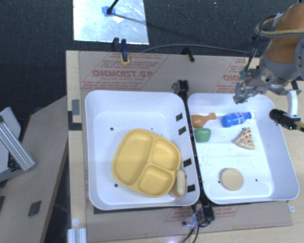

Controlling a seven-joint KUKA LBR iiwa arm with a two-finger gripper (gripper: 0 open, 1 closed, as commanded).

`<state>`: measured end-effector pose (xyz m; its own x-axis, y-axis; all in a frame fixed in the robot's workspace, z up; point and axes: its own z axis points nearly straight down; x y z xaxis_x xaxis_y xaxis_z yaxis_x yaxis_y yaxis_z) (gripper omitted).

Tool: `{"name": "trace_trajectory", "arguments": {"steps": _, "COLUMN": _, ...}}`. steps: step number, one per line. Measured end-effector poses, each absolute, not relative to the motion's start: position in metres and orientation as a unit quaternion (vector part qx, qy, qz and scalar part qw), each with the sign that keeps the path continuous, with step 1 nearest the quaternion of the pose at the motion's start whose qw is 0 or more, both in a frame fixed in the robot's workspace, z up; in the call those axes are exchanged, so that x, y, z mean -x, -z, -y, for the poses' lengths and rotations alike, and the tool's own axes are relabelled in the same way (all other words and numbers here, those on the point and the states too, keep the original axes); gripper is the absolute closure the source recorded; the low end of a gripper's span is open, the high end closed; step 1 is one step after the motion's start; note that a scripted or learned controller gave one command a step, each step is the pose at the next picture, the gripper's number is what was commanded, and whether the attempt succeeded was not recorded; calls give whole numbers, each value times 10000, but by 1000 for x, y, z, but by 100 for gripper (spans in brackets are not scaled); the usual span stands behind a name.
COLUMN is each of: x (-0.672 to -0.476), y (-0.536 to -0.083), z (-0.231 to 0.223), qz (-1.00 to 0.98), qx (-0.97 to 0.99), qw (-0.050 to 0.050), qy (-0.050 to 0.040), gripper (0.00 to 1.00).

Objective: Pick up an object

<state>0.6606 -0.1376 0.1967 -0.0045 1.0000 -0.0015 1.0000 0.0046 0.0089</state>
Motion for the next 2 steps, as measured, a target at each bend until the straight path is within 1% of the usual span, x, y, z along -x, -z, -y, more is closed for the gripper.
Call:
{"name": "trace_trajectory", "arguments": {"steps": 1, "x": -659, "y": -250, "z": 128, "qz": -7093, "qx": -7049, "qw": 31, "qy": -24, "gripper": 100}}
{"name": "trace_trajectory", "arguments": {"steps": 2, "x": -660, "y": -260, "z": 128, "qz": -7090, "qx": -7052, "qw": 18, "qy": -13, "gripper": 100}}
